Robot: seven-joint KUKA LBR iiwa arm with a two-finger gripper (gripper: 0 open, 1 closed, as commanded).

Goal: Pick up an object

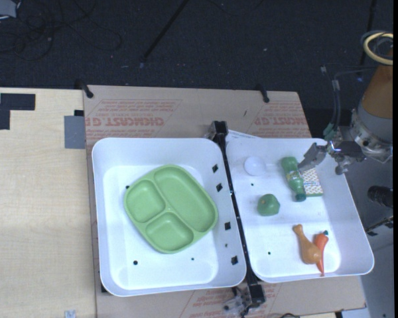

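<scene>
Your pincer [316,155] is hanging over the upper right part of the right bin [358,240], just beside the green bottle [294,177], and its fingers are standing apart with nothing between them. The arm [378,105] is reaching in from the right, low over the bin's far corner.

You are looking at several candidates in that bin. The green bottle is lying on its side near the top, with a patterned card [311,184] sitting against its right side. A small green rounded piece [268,205] is sitting nearer the middle, a pale white disc [253,165] is resting near the divider, and an orange toy [312,247] is lying toward the lower right corner. The left bin [109,244] is carrying a green divided plate [170,208], well apart from your pincer.

Judging by position, the bottle is looking like the nearest target, and this is where you are running risks. The bottle is lying round and on its side, so fingers closing off its middle may be rolling it away rather than trapping it. The card touching it may be getting pinched along with it, or sliding under a fingertip and spoiling the grip. The bin wall is also close on the right, so a descent drifting that way may be catching the rim. The white disc is nearly matching the bin floor, so you may be misjudging where it lies
</scene>
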